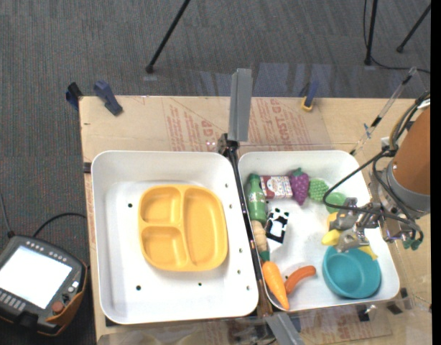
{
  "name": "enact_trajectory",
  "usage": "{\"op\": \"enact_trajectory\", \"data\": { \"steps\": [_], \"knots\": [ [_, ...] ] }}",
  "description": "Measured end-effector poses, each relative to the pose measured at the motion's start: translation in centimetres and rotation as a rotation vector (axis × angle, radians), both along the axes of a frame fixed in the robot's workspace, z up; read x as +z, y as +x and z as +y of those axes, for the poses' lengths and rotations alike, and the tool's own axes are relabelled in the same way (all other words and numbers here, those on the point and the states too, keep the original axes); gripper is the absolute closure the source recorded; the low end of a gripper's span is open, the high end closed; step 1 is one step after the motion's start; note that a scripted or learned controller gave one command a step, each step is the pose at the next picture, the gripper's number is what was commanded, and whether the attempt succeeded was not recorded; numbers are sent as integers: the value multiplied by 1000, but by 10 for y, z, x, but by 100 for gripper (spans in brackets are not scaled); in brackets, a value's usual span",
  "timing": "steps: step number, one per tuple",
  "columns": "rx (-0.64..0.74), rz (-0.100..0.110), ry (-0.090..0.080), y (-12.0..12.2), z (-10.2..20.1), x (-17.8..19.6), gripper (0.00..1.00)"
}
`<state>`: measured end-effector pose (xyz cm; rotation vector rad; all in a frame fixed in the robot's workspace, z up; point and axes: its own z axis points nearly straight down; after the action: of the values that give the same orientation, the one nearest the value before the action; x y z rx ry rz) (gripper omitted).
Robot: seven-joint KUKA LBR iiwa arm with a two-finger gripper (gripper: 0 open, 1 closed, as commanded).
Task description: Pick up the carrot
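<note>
Two white bins are seen side by side on the surface [170, 121] in the camera view; the carrot [275, 283] lies in the right bin [335, 160], at its near left corner, beside an orange sausage-like piece [300, 277]. The end effector [347, 230] is placed above a yellow item [331, 237], near the teal bowl [352, 274], well apart from the carrot; its state cannot be told.

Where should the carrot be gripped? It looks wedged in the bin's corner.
Grip the carrot mid-body from above, closing across its narrow width. It lies flat near the right bin's front-left wall, with an orange-red sausage-like piece close beside it, leaving little side room.
</note>
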<state>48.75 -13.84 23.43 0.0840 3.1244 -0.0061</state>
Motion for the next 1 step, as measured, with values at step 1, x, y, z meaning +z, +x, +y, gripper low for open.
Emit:
{"op": "enact_trajectory", "data": {
  "steps": [1],
  "knots": [
    [93,1,-1,-9,-24,189,100]
  ]
}}
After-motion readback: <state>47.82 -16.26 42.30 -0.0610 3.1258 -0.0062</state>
